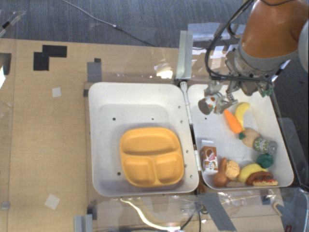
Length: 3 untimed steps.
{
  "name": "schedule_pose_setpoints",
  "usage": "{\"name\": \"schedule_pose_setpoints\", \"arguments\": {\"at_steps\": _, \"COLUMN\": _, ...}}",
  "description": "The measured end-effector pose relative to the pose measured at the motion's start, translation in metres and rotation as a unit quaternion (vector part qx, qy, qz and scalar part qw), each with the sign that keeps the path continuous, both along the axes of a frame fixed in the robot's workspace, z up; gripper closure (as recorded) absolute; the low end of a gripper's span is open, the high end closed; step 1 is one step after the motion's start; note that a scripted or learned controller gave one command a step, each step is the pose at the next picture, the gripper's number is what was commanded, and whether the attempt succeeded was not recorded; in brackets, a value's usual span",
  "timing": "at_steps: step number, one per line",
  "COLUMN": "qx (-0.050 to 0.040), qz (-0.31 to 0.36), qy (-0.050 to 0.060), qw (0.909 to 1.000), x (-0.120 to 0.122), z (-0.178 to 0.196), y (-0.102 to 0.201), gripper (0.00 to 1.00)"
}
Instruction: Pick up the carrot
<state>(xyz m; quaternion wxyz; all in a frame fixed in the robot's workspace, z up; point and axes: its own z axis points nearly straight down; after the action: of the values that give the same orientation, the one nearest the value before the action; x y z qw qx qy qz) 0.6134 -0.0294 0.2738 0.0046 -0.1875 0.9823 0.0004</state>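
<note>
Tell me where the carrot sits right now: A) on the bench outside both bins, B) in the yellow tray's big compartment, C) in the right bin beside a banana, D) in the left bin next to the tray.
C: the carrot lies in the right bin, just left of a banana.

Even, bright light; perhaps slightly soft focus.

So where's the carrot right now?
The carrot lies in the right-hand bin, in its upper half, just below the gripper. A yellow banana sits right beside it, and a small bottle lies just below its lower end.
</note>
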Motion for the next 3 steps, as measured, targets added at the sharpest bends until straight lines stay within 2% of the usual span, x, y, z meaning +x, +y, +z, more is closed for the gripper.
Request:
{"name": "schedule_pose_setpoints", "arguments": {"at_steps": 1, "qx": -0.0028, "qz": 0.247, "qy": 0.000, "qw": 0.9691, "x": -0.013, "z": -0.042, "y": -0.046, "gripper": 1.00}}
{"name": "schedule_pose_setpoints", "arguments": {"at_steps": 2, "qx": -0.0056, "qz": 0.345, "qy": -0.002, "qw": 0.9386, "x": -0.027, "z": 0.026, "y": -0.122, "gripper": 1.00}}
{"name": "schedule_pose_setpoints", "arguments": {"at_steps": 3, "qx": -0.0019, "qz": 0.421, "qy": -0.001, "qw": 0.9070, "x": 0.006, "z": -0.003, "y": -0.016, "gripper": 1.00}}
